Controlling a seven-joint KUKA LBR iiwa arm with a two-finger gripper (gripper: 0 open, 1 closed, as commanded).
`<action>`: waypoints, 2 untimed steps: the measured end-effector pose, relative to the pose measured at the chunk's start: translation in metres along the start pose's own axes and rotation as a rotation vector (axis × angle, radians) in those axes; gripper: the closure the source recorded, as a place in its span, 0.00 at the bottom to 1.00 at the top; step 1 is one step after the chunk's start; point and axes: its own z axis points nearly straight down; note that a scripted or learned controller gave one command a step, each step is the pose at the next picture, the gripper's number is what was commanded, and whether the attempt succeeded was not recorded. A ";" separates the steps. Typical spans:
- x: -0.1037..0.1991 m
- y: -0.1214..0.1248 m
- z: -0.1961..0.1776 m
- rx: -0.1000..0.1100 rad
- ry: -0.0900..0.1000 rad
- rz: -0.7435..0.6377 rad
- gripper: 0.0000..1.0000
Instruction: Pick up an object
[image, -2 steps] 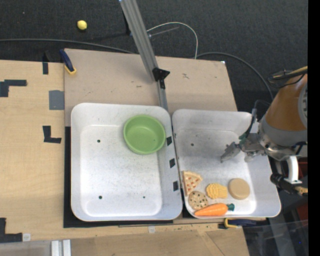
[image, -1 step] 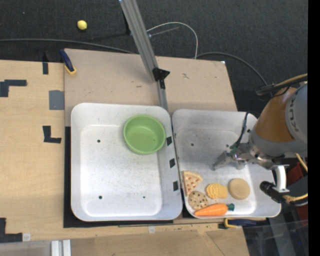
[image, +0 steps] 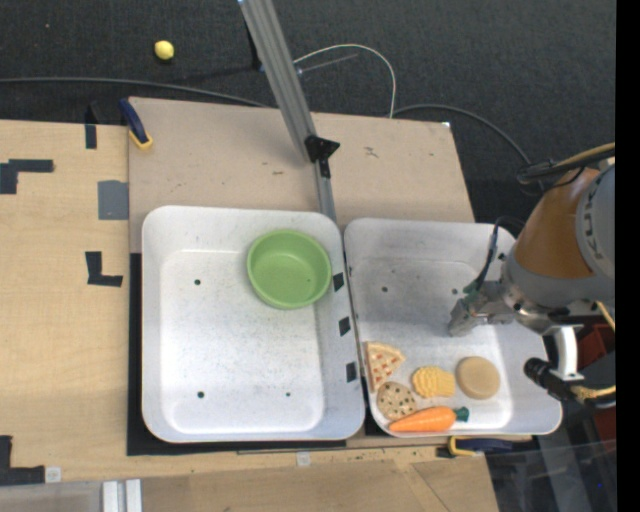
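My gripper hangs low over the right bin, near its right side, with bare bin floor under it. Toy foods lie along that bin's front edge: a pizza slice, a chocolate-chip cookie, a yellow waffle-like round, a tan round biscuit and an orange carrot. The tan biscuit lies just in front of the gripper, apart from it. A green bowl sits in the left bin at its far right.
A grey metal pole slants in from the top and ends at the wall between the bins. A yellow ball lies on the dark floor far behind the bench. A blue and yellow clamp grips the board's far left corner.
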 end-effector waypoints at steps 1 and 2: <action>0.002 -0.005 -0.061 -0.008 -0.003 0.001 1.00; 0.005 0.006 -0.114 -0.009 -0.003 0.000 1.00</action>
